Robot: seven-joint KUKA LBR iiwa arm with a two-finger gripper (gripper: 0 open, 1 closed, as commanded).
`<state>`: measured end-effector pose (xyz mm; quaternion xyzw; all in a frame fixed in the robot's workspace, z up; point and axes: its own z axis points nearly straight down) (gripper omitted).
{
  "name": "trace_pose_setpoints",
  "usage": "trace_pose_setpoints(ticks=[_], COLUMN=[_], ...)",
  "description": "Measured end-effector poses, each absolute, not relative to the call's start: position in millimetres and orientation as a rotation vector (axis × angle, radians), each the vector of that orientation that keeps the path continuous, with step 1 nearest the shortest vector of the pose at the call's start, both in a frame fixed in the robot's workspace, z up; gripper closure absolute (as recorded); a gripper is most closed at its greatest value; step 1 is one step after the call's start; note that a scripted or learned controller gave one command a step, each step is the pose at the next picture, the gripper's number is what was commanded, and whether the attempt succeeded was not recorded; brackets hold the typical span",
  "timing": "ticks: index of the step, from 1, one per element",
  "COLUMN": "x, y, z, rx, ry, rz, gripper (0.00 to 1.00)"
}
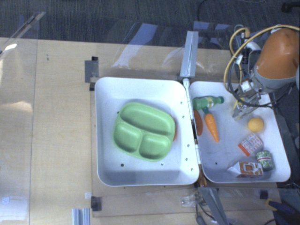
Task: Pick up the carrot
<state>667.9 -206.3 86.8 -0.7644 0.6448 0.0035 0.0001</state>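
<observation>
An orange carrot [212, 127] with a green stub at its top lies slantwise in the left part of the right bin [276, 170]. My gripper [240, 111] hangs over the bin's upper middle, to the right of and slightly above the carrot, apart from it. Nothing is visibly held between its fingers. The arm's orange band [279, 53] looms at the upper right.
A green bottle [207, 101] lies just above the carrot, a red-brown sausage-like piece [198, 122] to its left. A yellow ball [255, 124], a red-white packet [250, 144], a small can [264, 159] and a pouch [246, 169] sit on the right. The left bin [108, 168] holds a green divided tray [144, 131].
</observation>
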Motion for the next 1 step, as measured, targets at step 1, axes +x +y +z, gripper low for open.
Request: trace_pose_setpoints(ticks=[1], x=[666.5], y=[-180.5], z=[86.7], rx=[-2.616], ry=[1.752], rz=[0.012], gripper=[1.0])
